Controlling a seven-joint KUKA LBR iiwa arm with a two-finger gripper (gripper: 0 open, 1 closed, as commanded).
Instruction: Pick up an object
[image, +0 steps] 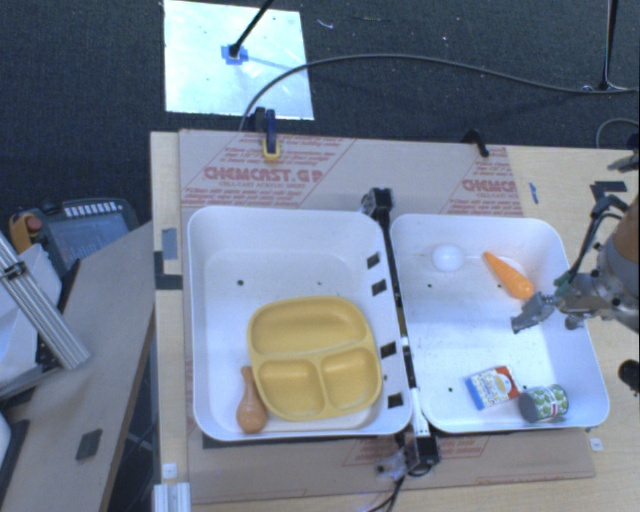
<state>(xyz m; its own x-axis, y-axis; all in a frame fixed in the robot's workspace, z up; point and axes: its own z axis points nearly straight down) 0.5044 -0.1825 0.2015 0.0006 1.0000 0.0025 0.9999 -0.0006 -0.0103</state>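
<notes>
I read this as early: nothing is lifted yet. My gripper (530, 315) hangs over the right bin (575, 395), just below the carrot (509, 276); I cannot tell how its jaws stand. The can (543, 403) and small carton (492, 387) lie nearer the front rim, untouched

A robotics lab or test cell is indicated. A plywood bench (330, 160) is seen on dark carpet (80, 100), with two shallow white bins (300, 225) clamped side by side on protective sheets printed with red lettering (262, 173). At 9 o'clock a teach pendant (85, 232) is laid on a side table beside an aluminium extrusion bar (40, 310). Cables (450, 66) are run across the floor at 12 o'clock, past a shiny metal plate (235, 60). Toy-like items, such as a yellow divided tray (312, 352), are set out in the bins.
</notes>
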